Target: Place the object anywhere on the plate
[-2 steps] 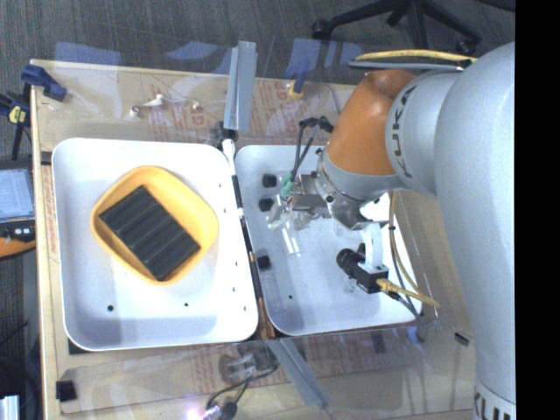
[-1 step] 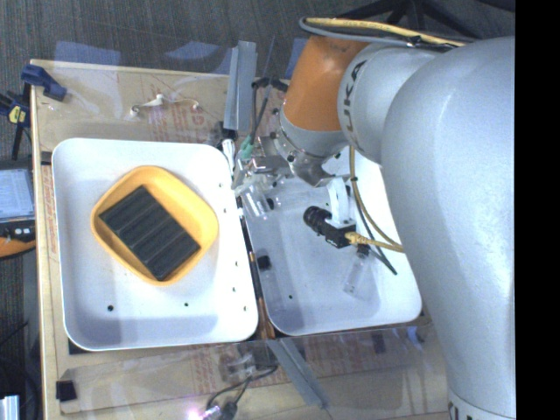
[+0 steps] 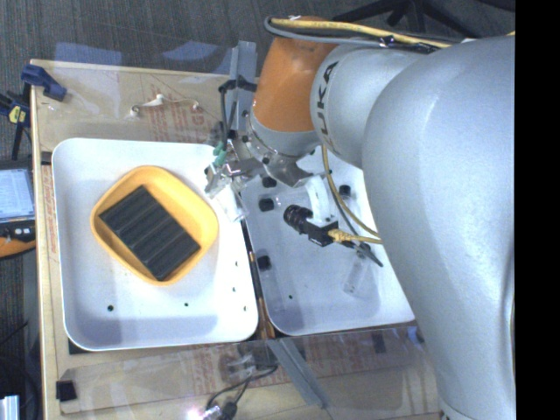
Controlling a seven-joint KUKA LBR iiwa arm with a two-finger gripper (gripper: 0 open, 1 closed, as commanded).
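The plate [image 3: 156,224] is yellow-orange, and its centre carries a dark grey rectangle ribbed with fine parallel lines. Both bins [image 3: 149,322] are white. The arm [image 3: 437,199] is pale grey with an orange band [image 3: 289,86]. The worktop [image 3: 114,90] is light tan wood.

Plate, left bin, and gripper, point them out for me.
plate [image 3: 194,196]: camera view, yellow rim at its right.
left bin [image 3: 140,318]: camera view, bare white floor.
gripper [image 3: 220,175]: camera view, at the fingertips.
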